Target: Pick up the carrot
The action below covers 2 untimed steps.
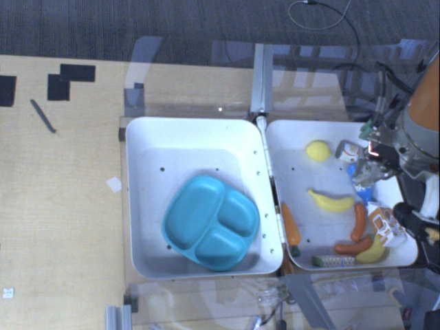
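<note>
The carrot [290,227] is orange and short. It lies lengthwise against the left wall of the right bin [302,137], near the front corner, with its thin end pointing to the front. My gripper [368,165] hangs over the right side of the same bin, well to the right of the carrot and farther back. Its tip sits among small blue and white parts that I cannot make out. Nothing orange is at its tip.
The right bin also holds a lemon [317,150], a banana [331,201], two red sausages [358,222], a yellow piece [373,253] and a small carton [382,225]. A blue divided plate [210,221] lies in the left bin [148,184].
</note>
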### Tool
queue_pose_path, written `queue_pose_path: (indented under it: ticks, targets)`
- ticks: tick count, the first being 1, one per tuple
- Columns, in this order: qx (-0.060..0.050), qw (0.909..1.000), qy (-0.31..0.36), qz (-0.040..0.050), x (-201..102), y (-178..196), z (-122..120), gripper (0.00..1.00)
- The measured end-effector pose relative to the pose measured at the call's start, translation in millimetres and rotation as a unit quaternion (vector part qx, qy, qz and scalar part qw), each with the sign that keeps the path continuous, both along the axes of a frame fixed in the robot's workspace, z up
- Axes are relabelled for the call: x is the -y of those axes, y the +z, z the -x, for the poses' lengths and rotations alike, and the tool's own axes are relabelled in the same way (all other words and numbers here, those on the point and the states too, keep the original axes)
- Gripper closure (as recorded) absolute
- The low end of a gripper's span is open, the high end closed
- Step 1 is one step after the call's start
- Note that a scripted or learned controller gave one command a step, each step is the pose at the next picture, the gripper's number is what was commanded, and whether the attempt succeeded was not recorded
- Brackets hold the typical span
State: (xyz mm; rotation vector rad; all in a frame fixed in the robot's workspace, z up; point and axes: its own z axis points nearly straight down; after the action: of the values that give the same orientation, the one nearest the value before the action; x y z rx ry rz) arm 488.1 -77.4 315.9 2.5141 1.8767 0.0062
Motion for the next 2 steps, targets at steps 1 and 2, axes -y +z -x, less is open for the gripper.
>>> queue_pose_path:
  ticks: [1, 2]
  targets:
    - [-0.002, 0.9373, -0.349, -0.0011, 9, 58, 1, 1.0]
    - [-0.003, 0.8592, -0.512, -0.0022, 10, -99, 1, 1.0]
